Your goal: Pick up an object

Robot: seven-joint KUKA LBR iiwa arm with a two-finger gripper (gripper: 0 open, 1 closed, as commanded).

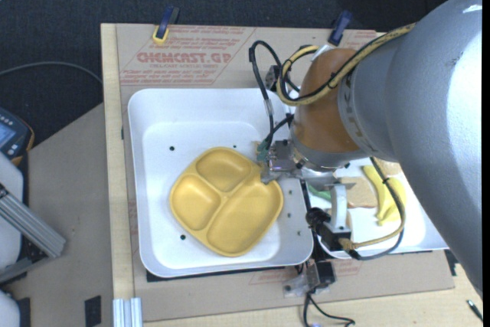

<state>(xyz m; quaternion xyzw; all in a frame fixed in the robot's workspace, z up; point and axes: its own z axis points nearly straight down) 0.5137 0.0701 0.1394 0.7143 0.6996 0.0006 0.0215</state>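
Observation:
A yellow divided plate with three compartments lies flat in the left white bin, toward its front right. My gripper reaches down under the orange-banded wrist to the plate's upper right rim, at or just over the edge. The wrist hides most of the gripper, and I cannot see anything held in it. The right bin holds a yellow banana, a tan bread slice and a small green item, all partly covered by the arm.
The large grey arm covers most of the right bin. Black and yellow cables loop off the wrist above the divider. Both bins rest on a cardboard sheet held by clamps at the back edge.

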